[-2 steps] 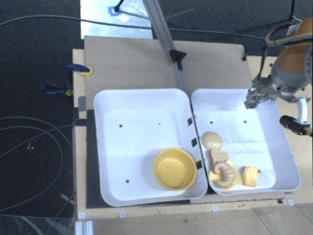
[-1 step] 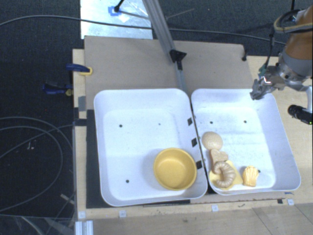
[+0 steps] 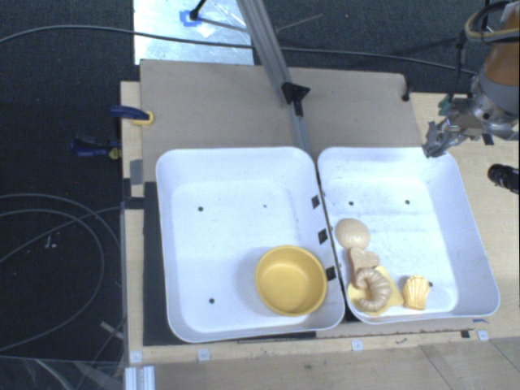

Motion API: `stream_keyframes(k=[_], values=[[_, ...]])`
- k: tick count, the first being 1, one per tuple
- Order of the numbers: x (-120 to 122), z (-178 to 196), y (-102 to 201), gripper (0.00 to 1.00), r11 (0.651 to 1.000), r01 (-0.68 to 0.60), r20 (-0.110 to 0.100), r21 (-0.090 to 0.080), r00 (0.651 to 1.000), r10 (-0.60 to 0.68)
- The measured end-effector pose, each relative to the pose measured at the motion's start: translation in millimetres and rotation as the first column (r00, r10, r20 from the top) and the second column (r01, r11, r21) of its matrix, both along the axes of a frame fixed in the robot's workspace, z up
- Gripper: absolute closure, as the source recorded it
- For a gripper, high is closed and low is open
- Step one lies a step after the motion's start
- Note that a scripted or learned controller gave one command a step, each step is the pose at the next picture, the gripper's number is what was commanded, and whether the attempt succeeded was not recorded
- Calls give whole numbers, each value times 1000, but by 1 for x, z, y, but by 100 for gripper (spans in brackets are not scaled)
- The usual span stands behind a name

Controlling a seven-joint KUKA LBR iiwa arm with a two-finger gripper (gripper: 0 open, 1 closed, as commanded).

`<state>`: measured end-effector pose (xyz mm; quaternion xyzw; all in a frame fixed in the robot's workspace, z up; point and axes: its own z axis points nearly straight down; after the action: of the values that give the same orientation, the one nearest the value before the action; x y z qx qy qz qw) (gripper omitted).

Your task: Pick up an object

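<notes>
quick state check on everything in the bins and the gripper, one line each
yellow bowl: upright, mouth up, in the left bin, near its front right corner
round pale piece: lying in the right bin, by its left wall
curled pale piece: lying at the right bin's front left
small yellow shell-shaped piece: lying apart, right of the curled one
gripper: above the right bin's back right corner, holding nothing visible

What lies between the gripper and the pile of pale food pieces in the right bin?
In the camera view, bare white floor of the right bin separates the gripper from the food pieces.
</notes>
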<state>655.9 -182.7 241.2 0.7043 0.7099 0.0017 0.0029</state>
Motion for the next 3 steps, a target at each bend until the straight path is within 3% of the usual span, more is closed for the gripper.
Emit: stream_keyframes(k=[2, 3], values=[[-11, -9, 101, 100, 1000, -2, -5, 3, 1000, 2], [-2, -11, 148, 100, 1000, -2, -4, 2, 1000, 2]])
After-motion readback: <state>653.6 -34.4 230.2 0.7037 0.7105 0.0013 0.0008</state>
